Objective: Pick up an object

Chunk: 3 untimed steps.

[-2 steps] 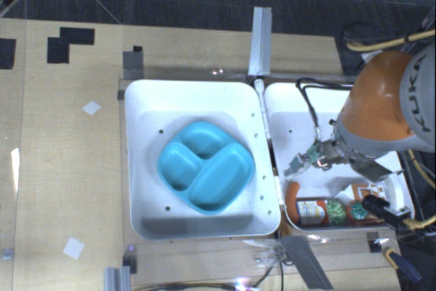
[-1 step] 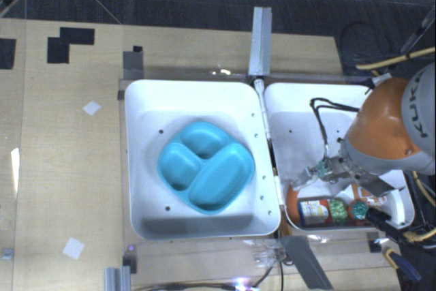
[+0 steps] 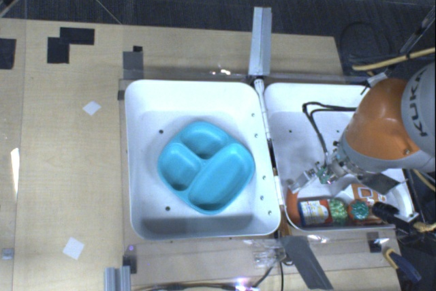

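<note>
Two shallow white bins are seen side by side on a pale wooden bench (image 3: 61, 167), both made of smooth plastic with rounded corners. The left bin (image 3: 146, 112) is taken up mostly by a glossy blue divided tray (image 3: 206, 165), soft-edged and moulded into three rounded compartments. A grey metal bar (image 3: 259, 41) is fixed upright-looking at the back, right where the two bins meet.

The arm is brought in from the right, with its orange band (image 3: 383, 120) bulging large over the right bin (image 3: 286, 119), and the wrist is angled down and to the left toward the front of that bin. A black cable (image 3: 317, 120) is looped across the bin floor behind it. The gripper (image 3: 319, 174) is held low over the bin floor, a cluttered bit of metal and small parts; whether its fingers are open or closed just can't be told from this angle, and nothing can be made out between them.

The pickable stuff is bunched just in front of and slightly right of the gripper, along the bin's front wall: a small jar-like item with a red cap and pale label (image 3: 310, 210) lying on its side, and next to it a packet with green round shapes (image 3: 349, 209) on orange. Both are close to the gripper.
</note>
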Tool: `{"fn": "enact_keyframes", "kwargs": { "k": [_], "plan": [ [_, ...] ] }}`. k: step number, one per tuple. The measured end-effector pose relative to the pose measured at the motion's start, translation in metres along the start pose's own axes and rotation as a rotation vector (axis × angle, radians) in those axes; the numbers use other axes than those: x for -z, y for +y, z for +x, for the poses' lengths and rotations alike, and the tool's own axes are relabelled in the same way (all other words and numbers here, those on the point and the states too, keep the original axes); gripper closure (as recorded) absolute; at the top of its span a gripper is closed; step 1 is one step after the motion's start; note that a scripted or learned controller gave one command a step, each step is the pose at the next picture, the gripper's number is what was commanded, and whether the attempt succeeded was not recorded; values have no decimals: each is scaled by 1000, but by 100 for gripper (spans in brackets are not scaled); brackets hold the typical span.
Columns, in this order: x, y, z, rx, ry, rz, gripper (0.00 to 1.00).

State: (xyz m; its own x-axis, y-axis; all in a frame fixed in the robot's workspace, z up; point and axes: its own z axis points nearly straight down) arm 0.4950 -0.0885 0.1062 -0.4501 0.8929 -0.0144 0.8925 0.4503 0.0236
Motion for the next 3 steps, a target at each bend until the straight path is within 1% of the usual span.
{"fn": "enact_keyframes", "kwargs": {
  "k": [1,2,3],
  "plan": [
    [15,64,-83,-113,9,18,0],
    [27,33,-21,61,13,19,0],
    [-8,2,-4,61,-3,-10,0]
  ]
}}
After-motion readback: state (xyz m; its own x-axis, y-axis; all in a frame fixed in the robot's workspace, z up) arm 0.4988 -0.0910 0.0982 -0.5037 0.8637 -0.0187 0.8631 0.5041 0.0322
